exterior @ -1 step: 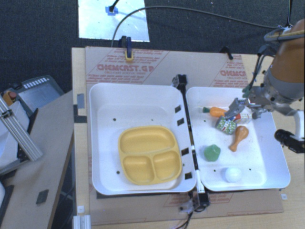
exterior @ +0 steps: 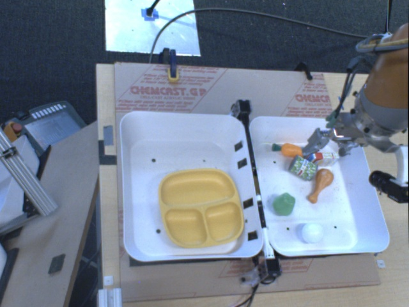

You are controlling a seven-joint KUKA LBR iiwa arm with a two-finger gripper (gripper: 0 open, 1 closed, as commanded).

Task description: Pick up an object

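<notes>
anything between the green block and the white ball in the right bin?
No. In the camera view, bare bin floor separates the green block from the white ball in the right bin.

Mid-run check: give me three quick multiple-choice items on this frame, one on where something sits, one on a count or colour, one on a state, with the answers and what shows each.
1. Where does the yellow divided tray lie?
A. In the left bin
B. In the right bin
C. On the cardboard outside the bins

2. What colour is the ball near the right bin's front edge?
A. Red
B. White
C. Blue

3. How does the drumstick toy stand with respect to the gripper?
A. Lifted clear of the bin
B. Clamped at the fingertips
C. Lying on the bin floor, apart from the gripper

Answers:
1. A, the tray rests on the floor of the left bin.
2. B, the ball is white, close to the green lump.
3. C, the drumstick lies flat, nearer the front than the gripper, which is over the small carton.
</notes>
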